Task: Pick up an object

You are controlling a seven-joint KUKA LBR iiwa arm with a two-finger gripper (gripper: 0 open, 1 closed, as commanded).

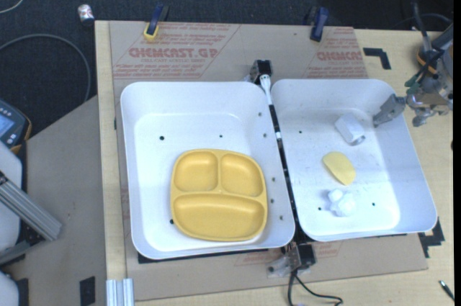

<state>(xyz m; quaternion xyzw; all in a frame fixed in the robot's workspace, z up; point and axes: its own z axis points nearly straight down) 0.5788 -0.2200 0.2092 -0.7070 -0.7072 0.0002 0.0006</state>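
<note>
The right bin [403, 153] holds three small things: a white stubby cylinder [351, 129] near the middle, a yellow oval piece [338, 168] below it, and a white crumpled lump [341, 203] toward the front. My gripper [403, 114] hangs over the bin's far right side, to the right of the white cylinder and apart from it. Its fingers [386, 111] are spread open with nothing between them.
The left bin [144, 153] carries a yellow divided plate [218, 194]. A black clip and cable [263, 74] run along the seam between the bins. Blue and yellow clamps [154, 22] sit on the cardboard's back edge.
</note>
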